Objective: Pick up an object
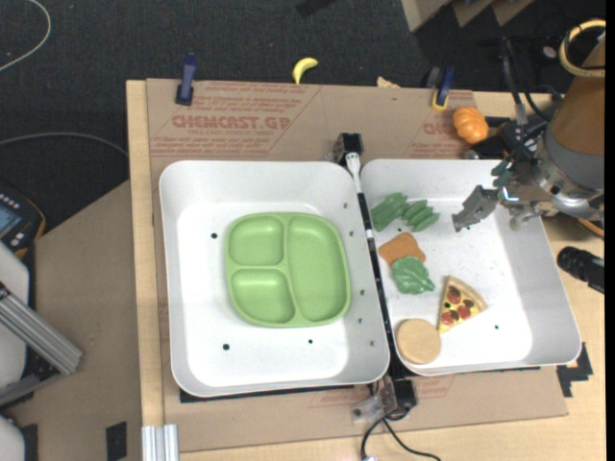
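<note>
- Broadly, two white bins are set side by side on the bench: the left bin [192, 257] bears a green divided plate [286, 269], and the right bin [538, 286] holds the small toy foods from which one is to be picked.
- Above the right bin's upper right part the gripper [500, 206] is poised, reaching in from the right; its two dark fingers are seen spread apart, with nothing between them.
- Candidate objects are clustered along the right bin's left side: green leafy pieces [404, 211] at the top, an orange-brown patty [401, 248] just below, another green leaf [413, 277], a pizza slice [459, 305] and a round tan cookie [419, 341] near the bottom edge.
- A lone target is best chosen; the pizza slice is judged the easiest, since bare floor is left on its right side for a finger.
- The patty and the lower green leaf lie touching or nearly so, so a descent there would risk catching both or nudging one aside.
- Jaws should be centred over the chosen piece, aligned across its narrow width, and lowered nearly to the bin floor before closing, as these pieces appear flat.
</note>
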Robot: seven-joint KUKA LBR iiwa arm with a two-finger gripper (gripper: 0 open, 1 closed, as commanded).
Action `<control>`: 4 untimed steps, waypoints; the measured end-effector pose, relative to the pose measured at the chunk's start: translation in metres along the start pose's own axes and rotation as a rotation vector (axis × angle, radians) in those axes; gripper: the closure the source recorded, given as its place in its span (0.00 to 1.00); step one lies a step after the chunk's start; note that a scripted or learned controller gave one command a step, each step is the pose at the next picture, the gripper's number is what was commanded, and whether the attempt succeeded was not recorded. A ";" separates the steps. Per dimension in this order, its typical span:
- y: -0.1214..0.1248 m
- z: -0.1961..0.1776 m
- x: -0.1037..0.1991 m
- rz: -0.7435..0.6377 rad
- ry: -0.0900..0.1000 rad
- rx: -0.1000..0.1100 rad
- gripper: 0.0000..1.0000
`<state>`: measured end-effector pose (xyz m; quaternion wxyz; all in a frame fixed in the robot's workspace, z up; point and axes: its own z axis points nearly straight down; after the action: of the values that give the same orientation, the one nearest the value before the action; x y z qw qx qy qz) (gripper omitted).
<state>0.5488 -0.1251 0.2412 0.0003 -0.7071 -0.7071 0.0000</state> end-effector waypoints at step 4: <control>-0.066 0.157 0.021 0.004 -0.002 -0.014 1.00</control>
<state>0.4832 -0.1044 0.0841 -0.0051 -0.7084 -0.7058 -0.0043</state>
